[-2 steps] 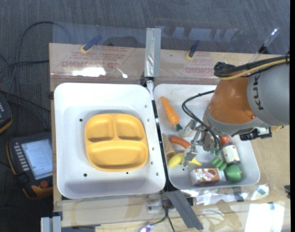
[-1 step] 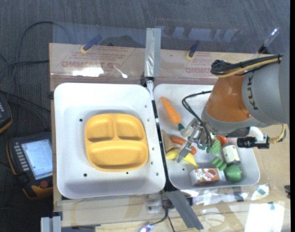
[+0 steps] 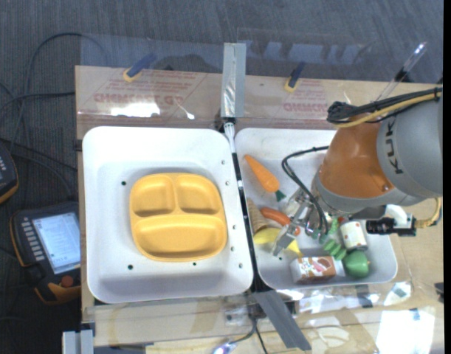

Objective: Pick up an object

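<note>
End effector (image 3: 295, 231): low in right bin (image 3: 380, 271), fingers apart, gripping nothing
Left bin (image 3: 100, 198): held yellow tray (image 3: 178, 214)

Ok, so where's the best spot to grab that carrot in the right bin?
Probably the carrot's thick orange middle, from straight above, with the tool closing across its width. It lies flat and slanted, apart from the clutter lower in the right bin, so its long sides look free.

Two bins side by side on the tabletop (image 3: 100, 87).
A divided plate (image 3: 178, 216) lies in the left bin (image 3: 107, 153); a carrot (image 3: 262, 174), carton (image 3: 315, 268) and other items lie in the right bin (image 3: 299, 142).
</note>
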{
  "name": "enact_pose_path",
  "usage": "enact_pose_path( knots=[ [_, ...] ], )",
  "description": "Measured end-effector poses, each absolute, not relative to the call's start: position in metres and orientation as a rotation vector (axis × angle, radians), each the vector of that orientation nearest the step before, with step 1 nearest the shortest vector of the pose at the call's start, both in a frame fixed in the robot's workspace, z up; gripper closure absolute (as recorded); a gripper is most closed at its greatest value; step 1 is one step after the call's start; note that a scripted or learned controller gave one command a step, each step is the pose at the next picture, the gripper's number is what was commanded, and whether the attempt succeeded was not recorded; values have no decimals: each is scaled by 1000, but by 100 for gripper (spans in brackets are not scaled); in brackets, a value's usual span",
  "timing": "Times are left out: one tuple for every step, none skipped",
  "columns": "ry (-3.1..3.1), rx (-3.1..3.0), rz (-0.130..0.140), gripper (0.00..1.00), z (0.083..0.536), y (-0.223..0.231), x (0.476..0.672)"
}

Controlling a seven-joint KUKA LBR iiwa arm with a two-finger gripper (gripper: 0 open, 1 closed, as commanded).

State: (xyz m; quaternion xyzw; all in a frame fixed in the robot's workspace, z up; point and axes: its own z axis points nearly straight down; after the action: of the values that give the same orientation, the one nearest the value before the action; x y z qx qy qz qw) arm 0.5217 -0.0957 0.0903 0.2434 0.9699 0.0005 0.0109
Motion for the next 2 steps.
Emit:
enact_pose_path(
  knots=[
    [3032, 758, -1, 100, 97, -95, 522],
    [2942, 1089, 2, 100, 90, -94, 542]
  ],
)
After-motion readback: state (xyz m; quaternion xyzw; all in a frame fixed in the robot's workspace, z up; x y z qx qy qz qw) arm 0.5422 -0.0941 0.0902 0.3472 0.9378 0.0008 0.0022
